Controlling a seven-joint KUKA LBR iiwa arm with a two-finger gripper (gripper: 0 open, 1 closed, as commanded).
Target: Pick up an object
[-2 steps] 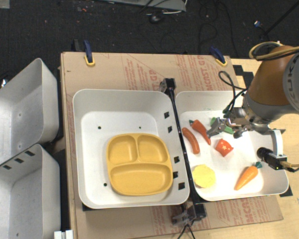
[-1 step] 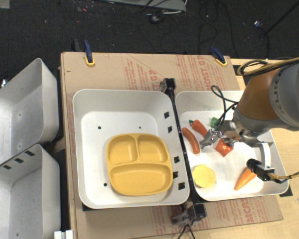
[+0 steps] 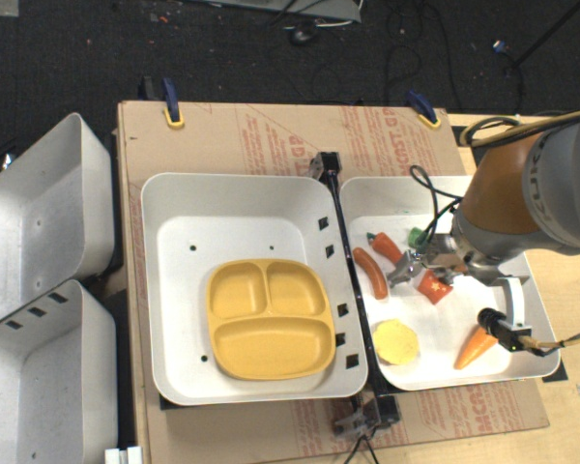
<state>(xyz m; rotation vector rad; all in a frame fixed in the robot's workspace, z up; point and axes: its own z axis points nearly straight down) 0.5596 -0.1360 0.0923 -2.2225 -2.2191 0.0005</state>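
A small red block [image 3: 434,287] lies in the right bin [image 3: 483,380], tight against my gripper [image 3: 411,269], which sits at its ten o'clock. Whether I am gripping it, I cannot tell. A red sausage [image 3: 371,272] lies just beside, at nine o'clock, with a smaller red piece [image 3: 387,247] at eleven o'clock. A yellow round [image 3: 396,342] sits at seven, a carrot [image 3: 476,347] at four. In this crowding I could nudge the sausage or knock the block aside. The left bin [image 3: 164,259] holds a yellow divided plate [image 3: 269,319].

Yellow tray [image 3: 270,318] in white bin [image 3: 164,259]; red sausage [image 3: 371,272], orange carrot [image 3: 475,348].
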